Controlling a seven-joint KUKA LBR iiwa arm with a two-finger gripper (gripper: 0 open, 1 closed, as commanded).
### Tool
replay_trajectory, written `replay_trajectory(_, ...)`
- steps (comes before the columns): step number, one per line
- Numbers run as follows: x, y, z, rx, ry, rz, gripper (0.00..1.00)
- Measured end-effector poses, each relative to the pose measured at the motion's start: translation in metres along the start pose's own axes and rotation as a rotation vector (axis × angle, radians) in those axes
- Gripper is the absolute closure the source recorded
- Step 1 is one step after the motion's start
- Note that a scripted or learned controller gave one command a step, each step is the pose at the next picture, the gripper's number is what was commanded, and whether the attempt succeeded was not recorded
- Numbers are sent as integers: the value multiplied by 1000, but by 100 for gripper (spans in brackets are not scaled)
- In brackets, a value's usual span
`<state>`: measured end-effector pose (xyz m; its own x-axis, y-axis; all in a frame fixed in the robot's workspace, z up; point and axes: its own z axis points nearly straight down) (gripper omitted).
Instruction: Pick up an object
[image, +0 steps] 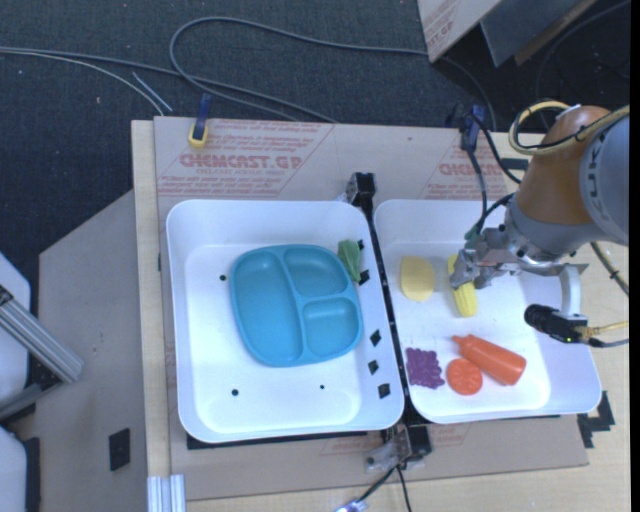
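Two white bins, side by side.
Tool (468, 272) down over yellow corn (464, 297) in right bin (570, 385); grip impossible to tell.

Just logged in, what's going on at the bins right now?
The KUKA arm reaches in over the right bin, its gripper down at a yellow corn cob, beside a yellow block. An orange carrot, a round orange piece and purple grapes lie nearer the front. The left bin holds a blue divided plate.
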<state>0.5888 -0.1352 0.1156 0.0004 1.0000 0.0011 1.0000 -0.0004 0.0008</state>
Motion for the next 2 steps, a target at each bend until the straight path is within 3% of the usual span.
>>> replay_trajectory(2,3,0,-98,-5,-2,-1,100)
